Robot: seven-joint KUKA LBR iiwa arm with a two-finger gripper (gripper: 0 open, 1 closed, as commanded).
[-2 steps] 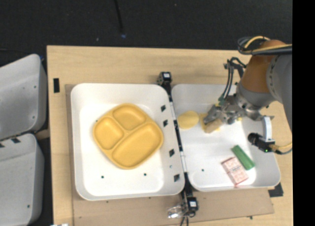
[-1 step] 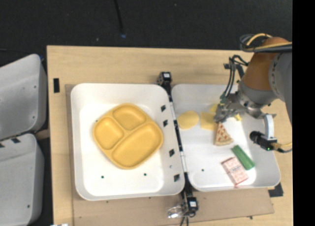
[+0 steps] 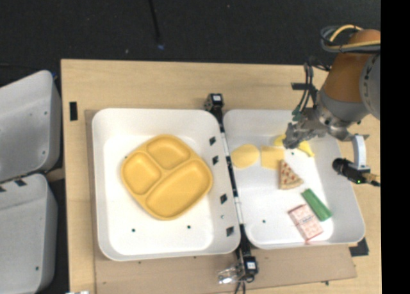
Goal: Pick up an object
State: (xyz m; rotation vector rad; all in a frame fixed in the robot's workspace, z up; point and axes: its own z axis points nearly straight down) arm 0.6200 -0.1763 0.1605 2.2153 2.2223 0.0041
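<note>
You are looking at a robotics lab rig: a grey arm with an orange band (image 3: 349, 75) reaches over a plywood bench (image 3: 160, 81) bearing two white bins (image 3: 102, 177) of toy food, against black floor.

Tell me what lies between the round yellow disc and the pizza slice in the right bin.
In the camera view, a pale yellow block sits between the round yellow disc and the pizza slice, close beside the disc and just above-left of the slice.

My arm (image 3: 349, 88) shows a broad orange band over grey casing, thin black cables running down its side, and a dark grey, boxy gripper (image 3: 295, 138) at its tip.
</note>
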